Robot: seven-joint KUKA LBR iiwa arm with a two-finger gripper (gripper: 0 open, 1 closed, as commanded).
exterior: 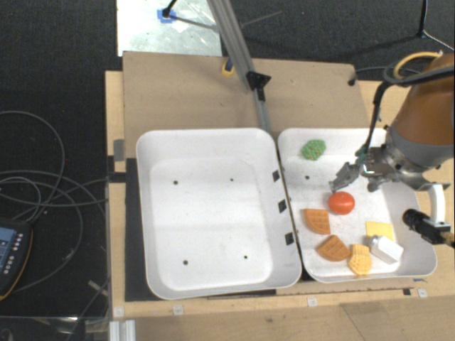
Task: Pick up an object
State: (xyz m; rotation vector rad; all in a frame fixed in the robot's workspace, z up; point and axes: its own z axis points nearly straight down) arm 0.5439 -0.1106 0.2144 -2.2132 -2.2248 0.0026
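Note:
The right bin [298, 142] holds several small objects. Among them are a red ball-like object [342, 203] near the middle, a green lumpy object [313, 149] at the back, and orange waffle-like pieces [318, 221] [333, 248] [360, 261] toward the front. A yellow block [379, 229] and a white object [386, 249] lie at the front right. My gripper [357, 182] hangs over the right bin just behind the red object. It is open, its fingers [342, 178] are spread, and nothing is between them.
The left bin [206, 212] sits beside the right one, with black clips [281, 205] along the shared edge. A grey pole [238, 45] slants in from the top toward the bins' back edge. Cables lie on the floor at left.

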